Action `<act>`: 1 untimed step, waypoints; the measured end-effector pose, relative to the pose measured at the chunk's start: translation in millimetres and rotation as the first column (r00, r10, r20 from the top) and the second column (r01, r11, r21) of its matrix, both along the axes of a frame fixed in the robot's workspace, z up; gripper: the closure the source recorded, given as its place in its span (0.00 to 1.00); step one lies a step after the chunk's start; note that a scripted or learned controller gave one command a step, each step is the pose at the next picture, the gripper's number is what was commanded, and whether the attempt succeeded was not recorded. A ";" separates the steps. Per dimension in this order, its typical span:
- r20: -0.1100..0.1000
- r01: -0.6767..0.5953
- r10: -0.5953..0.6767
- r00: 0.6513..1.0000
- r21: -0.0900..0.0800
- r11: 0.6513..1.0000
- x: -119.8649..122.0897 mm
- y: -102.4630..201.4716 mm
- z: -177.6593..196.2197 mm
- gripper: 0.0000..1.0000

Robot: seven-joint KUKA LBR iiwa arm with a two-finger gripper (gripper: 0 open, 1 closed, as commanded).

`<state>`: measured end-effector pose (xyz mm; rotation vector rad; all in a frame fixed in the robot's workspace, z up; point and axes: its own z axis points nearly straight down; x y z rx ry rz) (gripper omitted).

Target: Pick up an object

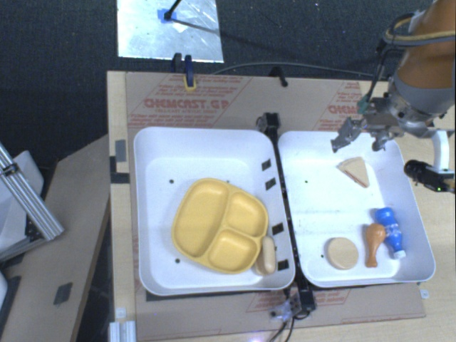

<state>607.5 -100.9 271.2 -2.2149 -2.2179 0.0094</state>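
Lying nearest, right bin [420, 266]: a round tan disc [342, 253], an orange-brown drumstick shape [373, 242] standing on end just beside it, and a blue bottle [390, 231] with a white cap touching the drumstick's right side.
Left bin [153, 191]: a yellow tray [219, 224] with three compartments; a small beige oblong piece [266, 255] leans against its near right corner.
Farther in right bin: a tan wedge [354, 171], triangular, pale on top, lying flat near the far wall.
Gripper [362, 135]: above the right bin's far edge, fingers spread apart, nothing between them; the wedge lies just below and apart.
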 end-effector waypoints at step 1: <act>0.011 -0.002 0.002 1.000 -0.001 1.000 1.8 0.1 6.4 0.00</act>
